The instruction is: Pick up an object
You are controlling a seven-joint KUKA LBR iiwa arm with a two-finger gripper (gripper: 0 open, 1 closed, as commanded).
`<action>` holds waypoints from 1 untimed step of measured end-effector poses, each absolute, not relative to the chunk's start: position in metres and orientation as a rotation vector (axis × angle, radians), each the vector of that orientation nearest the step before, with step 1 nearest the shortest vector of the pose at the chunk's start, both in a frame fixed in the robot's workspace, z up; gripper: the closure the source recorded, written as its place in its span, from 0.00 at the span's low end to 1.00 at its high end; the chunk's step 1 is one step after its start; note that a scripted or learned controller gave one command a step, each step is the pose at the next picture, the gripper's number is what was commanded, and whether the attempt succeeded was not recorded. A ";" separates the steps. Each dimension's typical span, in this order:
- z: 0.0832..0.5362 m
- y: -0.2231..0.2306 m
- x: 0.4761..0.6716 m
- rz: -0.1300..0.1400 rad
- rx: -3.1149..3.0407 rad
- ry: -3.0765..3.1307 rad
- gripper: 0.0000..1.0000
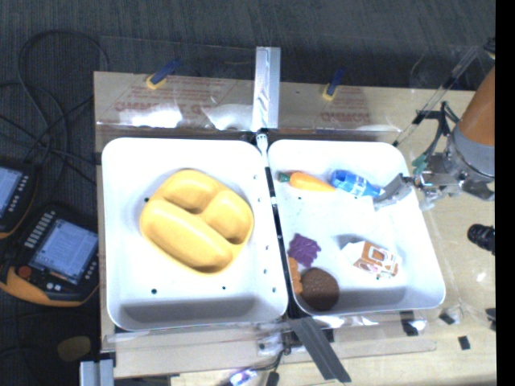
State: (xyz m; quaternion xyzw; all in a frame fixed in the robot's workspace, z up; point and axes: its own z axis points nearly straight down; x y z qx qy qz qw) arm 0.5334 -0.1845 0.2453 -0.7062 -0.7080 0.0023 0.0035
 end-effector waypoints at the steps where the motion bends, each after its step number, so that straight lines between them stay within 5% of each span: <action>1: 0.211 -0.166 0.625 0.011 -2.144 -2.288 0.00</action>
